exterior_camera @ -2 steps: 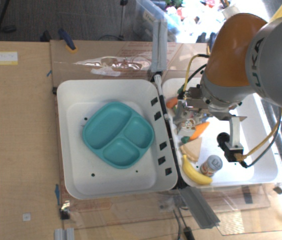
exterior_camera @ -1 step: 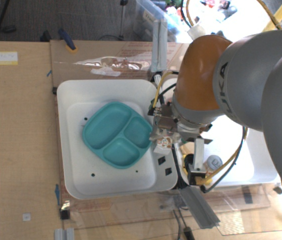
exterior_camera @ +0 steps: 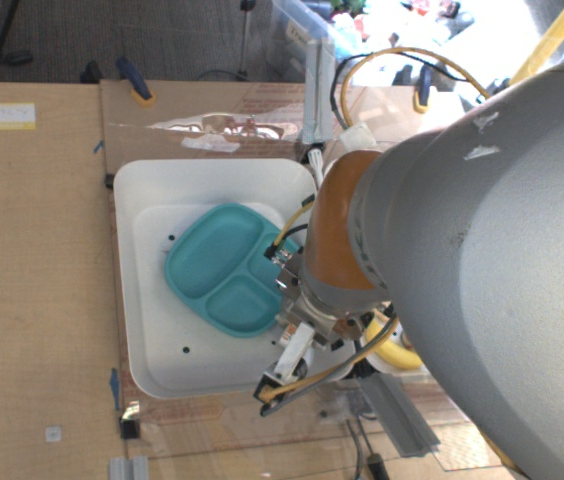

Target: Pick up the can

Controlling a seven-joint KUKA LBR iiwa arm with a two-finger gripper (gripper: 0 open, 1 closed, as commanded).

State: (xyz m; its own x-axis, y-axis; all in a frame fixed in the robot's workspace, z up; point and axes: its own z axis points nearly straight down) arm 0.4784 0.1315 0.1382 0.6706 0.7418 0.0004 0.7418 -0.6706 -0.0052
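One teal divided plastic plate (exterior_camera: pixel 220 280) lay in shallow white bin (exterior_camera: pixel 154 353), tool (exterior_camera: pixel 294 313) at its right edge, state untellable. Risk: tool striking plate, missing can.

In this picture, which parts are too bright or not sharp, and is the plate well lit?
In the camera view, the upper right corner is washed out to white; the grey arm, near the lens, looks soft; the teal plate in the white bin is evenly lit and sharp; the shiny film behind the bin shows glare.
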